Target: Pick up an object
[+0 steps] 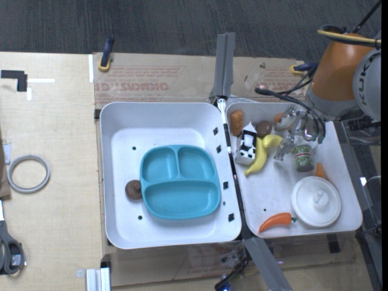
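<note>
Yellow, curved and plastic, the banana (262, 153) is seen in the right white bin (348, 223), just left of the metal two-finger gripper (290, 139), whose finger state cannot be told. A centred descent over the banana's middle is advised.

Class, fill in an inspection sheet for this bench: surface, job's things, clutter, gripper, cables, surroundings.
Surface: two shallow white bins side by side on a cardboard-covered bench.
Job's things: right bin holds yellow banana, orange carrot, white round lidded container, black-and-white cow toy.
Clutter: left bin holds teal divided plate and a brown round object beside it.
Gripper: gripper low over the right bin, near the banana.
Cables: black cables by the arm.
Surroundings: grey tape ring on the left table.
</note>
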{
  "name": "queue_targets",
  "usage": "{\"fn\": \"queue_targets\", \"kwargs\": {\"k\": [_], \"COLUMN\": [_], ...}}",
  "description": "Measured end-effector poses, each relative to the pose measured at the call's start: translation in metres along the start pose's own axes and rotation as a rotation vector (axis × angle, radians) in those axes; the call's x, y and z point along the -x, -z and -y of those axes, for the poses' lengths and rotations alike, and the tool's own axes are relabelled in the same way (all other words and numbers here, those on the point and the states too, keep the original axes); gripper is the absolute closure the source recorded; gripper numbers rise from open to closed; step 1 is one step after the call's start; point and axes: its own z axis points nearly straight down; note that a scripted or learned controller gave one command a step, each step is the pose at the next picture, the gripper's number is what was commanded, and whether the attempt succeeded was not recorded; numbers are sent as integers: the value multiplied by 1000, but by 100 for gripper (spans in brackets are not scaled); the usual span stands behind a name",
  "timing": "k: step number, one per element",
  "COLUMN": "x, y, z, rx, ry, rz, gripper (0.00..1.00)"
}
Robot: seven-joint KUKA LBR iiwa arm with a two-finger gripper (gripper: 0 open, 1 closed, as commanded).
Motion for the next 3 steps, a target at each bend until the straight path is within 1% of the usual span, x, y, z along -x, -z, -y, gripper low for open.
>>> {"fn": "queue_targets", "kwargs": {"k": [1,2,3], "x": [-21,-7,-50], "y": [0,0,-1], "z": [56,-32,-46], "rx": [2,-5,-9], "ry": [-85,-437,-590], "rz": [-2,-11,0], "gripper": [0,0,0]}}
